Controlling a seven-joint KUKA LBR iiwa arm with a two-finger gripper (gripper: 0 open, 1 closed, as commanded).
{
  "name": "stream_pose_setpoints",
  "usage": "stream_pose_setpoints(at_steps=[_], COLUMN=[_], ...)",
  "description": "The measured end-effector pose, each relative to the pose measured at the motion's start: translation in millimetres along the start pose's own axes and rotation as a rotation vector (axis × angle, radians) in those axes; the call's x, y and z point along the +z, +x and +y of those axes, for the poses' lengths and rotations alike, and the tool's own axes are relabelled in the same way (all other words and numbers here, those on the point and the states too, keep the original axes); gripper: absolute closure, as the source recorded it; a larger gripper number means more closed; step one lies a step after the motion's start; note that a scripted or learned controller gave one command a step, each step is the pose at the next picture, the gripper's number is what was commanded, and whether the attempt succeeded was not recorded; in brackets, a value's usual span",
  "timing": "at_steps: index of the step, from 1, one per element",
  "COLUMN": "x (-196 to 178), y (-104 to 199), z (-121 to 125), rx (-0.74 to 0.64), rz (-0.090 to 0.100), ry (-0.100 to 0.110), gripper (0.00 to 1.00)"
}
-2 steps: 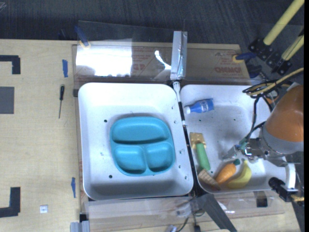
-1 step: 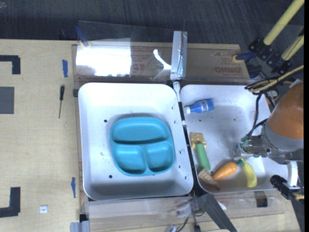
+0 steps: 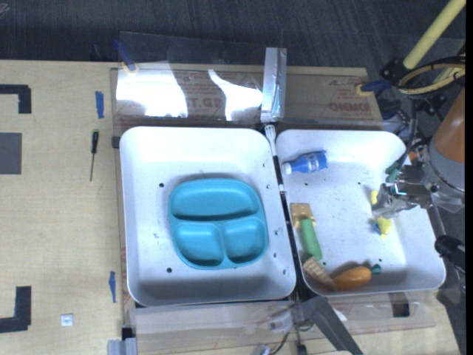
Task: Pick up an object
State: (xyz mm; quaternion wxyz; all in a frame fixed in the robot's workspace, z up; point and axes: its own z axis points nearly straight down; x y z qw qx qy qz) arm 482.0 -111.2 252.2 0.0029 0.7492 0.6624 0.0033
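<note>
The pale wooden surface (image 3: 59,220) carries two shallow white plastic bins side by side, with black corner marks and a few strips of blue tape on the wood to the left of the left bin (image 3: 140,198). That left bin holds a turquoise three-compartment plastic tray (image 3: 216,222) near its middle. Behind it stands a clear sheet catching glare, and beyond that lies dark carpeted floor (image 3: 222,6).

The right bin (image 3: 347,143), touching the left bin's right rim, holds a small blue-and-white bottle (image 3: 307,162) near its back, a green-handled brush (image 3: 309,244) beside the shared rim, and an orange carrot-shaped toy (image 3: 352,276) at its front.

The hand (image 3: 387,202) hangs over the right bin's right side, just above a small yellow object (image 3: 384,225); whether its grip is open or closed cannot be told.
</note>
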Motion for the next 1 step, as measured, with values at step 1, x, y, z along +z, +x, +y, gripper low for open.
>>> stream_pose_setpoints(at_steps=[1], x=[3.6], y=[-1.1], z=[-1.8], rx=[0.002], rz=[-0.001], ry=[0.009], gripper=[0.00])
